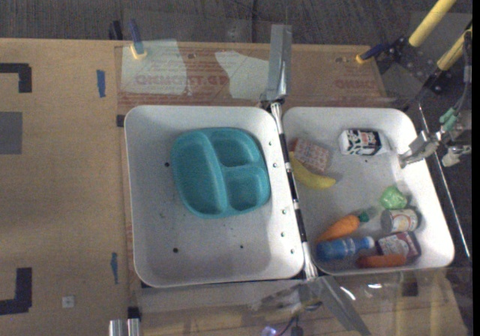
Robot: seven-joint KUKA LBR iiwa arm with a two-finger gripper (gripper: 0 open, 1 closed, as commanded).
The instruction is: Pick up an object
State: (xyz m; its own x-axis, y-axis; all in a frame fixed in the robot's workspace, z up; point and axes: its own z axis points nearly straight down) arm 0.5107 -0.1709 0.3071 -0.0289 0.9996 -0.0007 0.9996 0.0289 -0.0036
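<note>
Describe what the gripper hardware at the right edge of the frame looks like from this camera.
The gripper is a pale grey metal piece, narrowing to a point over the right bin's rim. Behind it sit whitish blocks, a small teal-green part and dark cabling. Finer markings are too blurred to read.

teal plate (221, 172), yellow banana (313, 176), orange carrot (339, 227)

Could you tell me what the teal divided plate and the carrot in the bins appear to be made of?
The teal divided plate looks like moulded plastic with a smooth, slightly glossy finish: uniform colour, rounded compartment ridges. The carrot seems a plastic toy, judging by its even orange, faint sheen and pale green stub; the view is too coarse to be sure.
</note>
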